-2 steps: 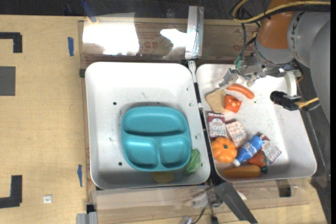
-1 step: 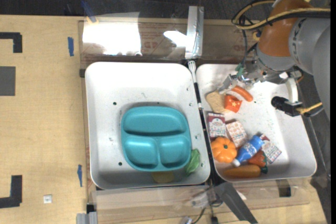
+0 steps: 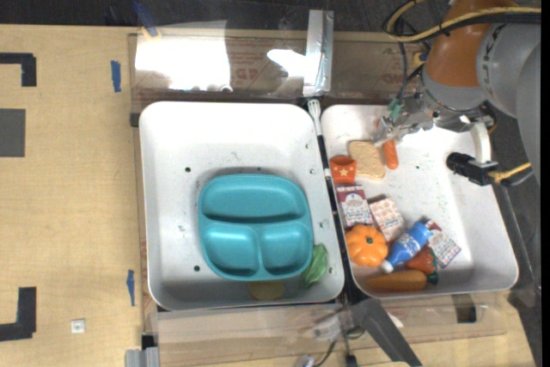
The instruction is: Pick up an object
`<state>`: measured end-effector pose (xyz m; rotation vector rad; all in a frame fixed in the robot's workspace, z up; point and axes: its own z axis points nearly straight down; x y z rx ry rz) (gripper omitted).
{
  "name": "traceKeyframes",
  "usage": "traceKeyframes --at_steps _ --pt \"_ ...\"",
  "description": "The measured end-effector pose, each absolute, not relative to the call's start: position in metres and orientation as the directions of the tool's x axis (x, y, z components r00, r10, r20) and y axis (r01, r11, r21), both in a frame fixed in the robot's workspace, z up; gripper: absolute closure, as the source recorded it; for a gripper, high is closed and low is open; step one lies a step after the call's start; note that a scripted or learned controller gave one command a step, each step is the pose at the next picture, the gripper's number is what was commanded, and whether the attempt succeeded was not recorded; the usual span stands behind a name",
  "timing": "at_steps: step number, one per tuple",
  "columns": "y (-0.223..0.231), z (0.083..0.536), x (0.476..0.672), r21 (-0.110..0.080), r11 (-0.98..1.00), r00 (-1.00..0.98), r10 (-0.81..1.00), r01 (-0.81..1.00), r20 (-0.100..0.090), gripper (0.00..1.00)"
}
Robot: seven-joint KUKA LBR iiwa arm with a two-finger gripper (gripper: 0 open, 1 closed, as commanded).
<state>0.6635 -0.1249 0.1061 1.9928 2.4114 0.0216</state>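
Camera view: left bin (image 3: 163,133) holds a teal tray (image 3: 254,223), right bin (image 3: 481,258) toy food; pincer (image 3: 397,126) state unclear.

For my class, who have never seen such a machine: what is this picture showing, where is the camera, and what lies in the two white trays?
One camera looks down at a slant on a bench with two white bins. The left bin holds a teal divided plate. The right bin holds toy food: a slice of bread, a small pumpkin, a blue bottle and packets. The grey and orange robot arm reaches in from the right; its gripper hangs beside a small orange piece, perhaps a carrot. Whether it grips anything is unclear.
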Motion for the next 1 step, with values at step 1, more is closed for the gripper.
traceKeyframes --at_steps 1 --pt "-0.0471 0.2364 0.6647 0.016 0.169 -0.169 0.986 0.986 -0.001 1.0"
